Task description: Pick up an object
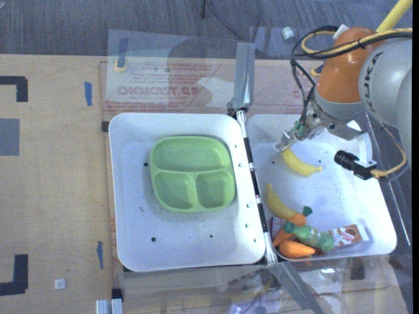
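The grey arm [393, 84] carries the maker's name "KUKA" in dark letters running down its casing, just below the orange band. Up and left of the gripper [292, 139], a clear sheet [170, 84] lies behind the bins and bears a line of red lettering too blurred to read.

The gripper hangs over the far left part of the right bin [340, 195]. Whether it is apart or together cannot be told from this slant. Just beneath it and a little to its right lies a yellow banana [302, 165], with its upper tip close under the gripper. It is not plain whether the two touch.

Further below the gripper, along the bin's left wall, lies a second banana [280, 203]. Beyond that, in the near left corner, orange carrots [296, 247] with green tops are crowded together. A small printed packet [345, 235] lies just to their right, and its print is too small to read.

Well to the gripper's left, past the bins' shared wall, the left bin [124, 129] holds a green divided plate [193, 173]. Strips of blue tape [88, 93] sit on the bench further left.
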Controlling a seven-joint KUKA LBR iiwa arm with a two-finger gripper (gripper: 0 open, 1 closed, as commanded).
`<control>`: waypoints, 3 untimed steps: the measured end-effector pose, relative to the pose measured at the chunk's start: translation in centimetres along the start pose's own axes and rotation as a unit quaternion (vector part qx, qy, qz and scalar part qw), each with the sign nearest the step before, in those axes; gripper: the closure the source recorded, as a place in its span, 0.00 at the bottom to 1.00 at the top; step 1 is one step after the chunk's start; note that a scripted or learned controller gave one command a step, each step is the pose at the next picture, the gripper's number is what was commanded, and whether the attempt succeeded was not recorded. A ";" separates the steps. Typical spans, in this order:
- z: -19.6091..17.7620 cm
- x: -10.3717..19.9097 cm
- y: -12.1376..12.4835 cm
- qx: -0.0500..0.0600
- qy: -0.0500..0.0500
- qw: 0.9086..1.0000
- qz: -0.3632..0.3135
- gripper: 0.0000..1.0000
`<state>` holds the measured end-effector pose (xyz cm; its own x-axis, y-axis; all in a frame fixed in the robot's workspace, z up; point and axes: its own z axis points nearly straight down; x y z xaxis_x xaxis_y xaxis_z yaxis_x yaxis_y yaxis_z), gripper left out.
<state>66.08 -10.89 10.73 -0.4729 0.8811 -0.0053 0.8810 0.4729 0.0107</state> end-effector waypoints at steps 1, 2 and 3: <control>-7.9 4.3 3.2 0.003 0.001 0.999 0.052 1.00; -7.9 4.3 3.2 0.004 0.001 0.999 0.052 0.00; 1.9 1.5 -2.9 0.002 0.000 0.999 0.051 0.00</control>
<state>62.83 -10.95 8.81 -0.3803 0.9248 -0.0041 0.9248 0.3804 0.0075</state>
